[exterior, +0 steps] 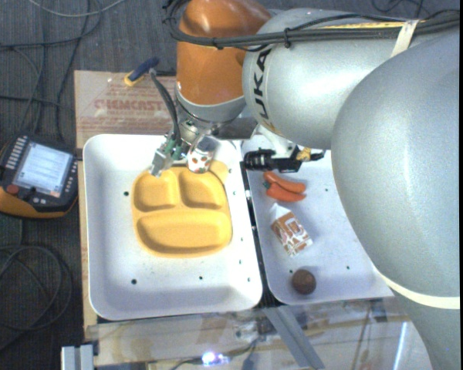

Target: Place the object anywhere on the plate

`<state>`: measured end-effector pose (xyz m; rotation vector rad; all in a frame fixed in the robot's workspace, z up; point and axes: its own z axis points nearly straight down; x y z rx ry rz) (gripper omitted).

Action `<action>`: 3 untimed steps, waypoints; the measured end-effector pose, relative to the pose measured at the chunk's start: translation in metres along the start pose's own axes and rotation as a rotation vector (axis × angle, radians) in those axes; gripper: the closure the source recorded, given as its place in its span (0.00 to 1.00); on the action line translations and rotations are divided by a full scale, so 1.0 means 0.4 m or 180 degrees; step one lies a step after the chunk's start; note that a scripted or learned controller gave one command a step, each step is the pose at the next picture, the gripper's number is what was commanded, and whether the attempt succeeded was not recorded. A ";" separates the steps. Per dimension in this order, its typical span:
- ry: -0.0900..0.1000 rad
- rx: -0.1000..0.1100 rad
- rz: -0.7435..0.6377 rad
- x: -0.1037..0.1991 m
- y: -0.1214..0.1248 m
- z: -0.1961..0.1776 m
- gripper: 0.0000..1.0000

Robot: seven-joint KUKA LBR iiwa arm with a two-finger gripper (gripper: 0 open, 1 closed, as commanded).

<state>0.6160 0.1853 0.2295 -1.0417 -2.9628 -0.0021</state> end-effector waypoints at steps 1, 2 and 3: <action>0.0002 0.0011 0.0110 0.122 0.043 0.184 1.00; 0.0003 0.0008 0.0111 0.122 0.044 0.184 0.00; -0.0001 0.0013 0.0785 0.062 0.071 0.177 0.00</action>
